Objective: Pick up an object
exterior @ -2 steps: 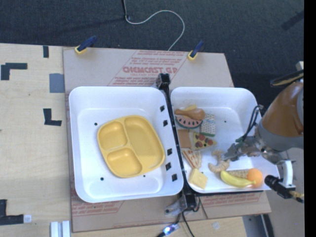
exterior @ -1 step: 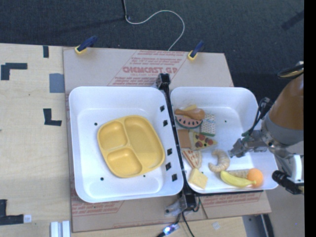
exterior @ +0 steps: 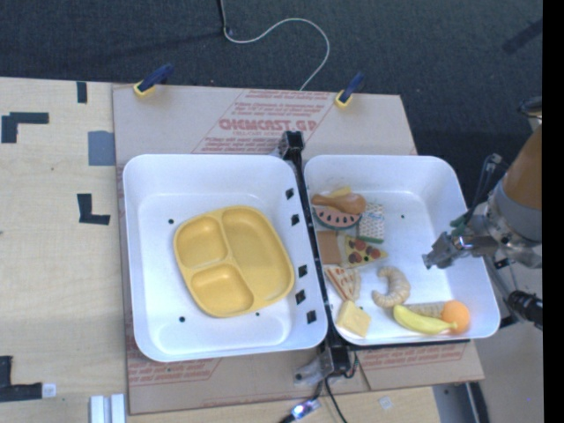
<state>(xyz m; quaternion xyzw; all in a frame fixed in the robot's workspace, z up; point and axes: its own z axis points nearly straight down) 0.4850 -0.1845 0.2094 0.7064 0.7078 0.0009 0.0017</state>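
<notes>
Desk point(exterior: 53, 236): pale wood surface with black tape marks; brown cardboard sheet point(exterior: 264, 122) laid on it, fastened at its far edge by two blue-and-yellow clamps point(exterior: 152, 79).

Left bin point(exterior: 145, 183): shallow, white. Contents: one yellow divided plate point(exterior: 233, 260), three compartments, lying flat near the bin's middle.

Right bin point(exterior: 423, 174): shallow, white, set touching the left bin along a black centre divider. Contents, all toy food, gathered along its left side and near edge:
- watermelon slice point(exterior: 336, 216), with a brown sausage-like piece point(exterior: 342, 203) just behind it, at the far left
- small checked packet point(exterior: 372, 223) beside the watermelon
- brown flat piece point(exterior: 329, 247) and pizza slice point(exterior: 364, 254) just below these
- triangular sandwich wedge point(exterior: 343, 281) near the divider
- yellow cheese block point(exterior: 354, 319) at the near left corner
- curled shrimp point(exterior: 392, 286) mid-bin
- banana point(exterior: 419, 321) along the near wall, with an orange point(exterior: 456, 315) touching its right end

Arm: grey with an orange section, entering from the right edge of the view.

Claw point(exterior: 438, 256): dark, positioned over the right side of the right bin, above bare white floor, apart from every item; nearest are the shrimp to its left and the orange below it. Whether its jaws are spread or pressed together cannot be told; nothing visible between them
</notes>
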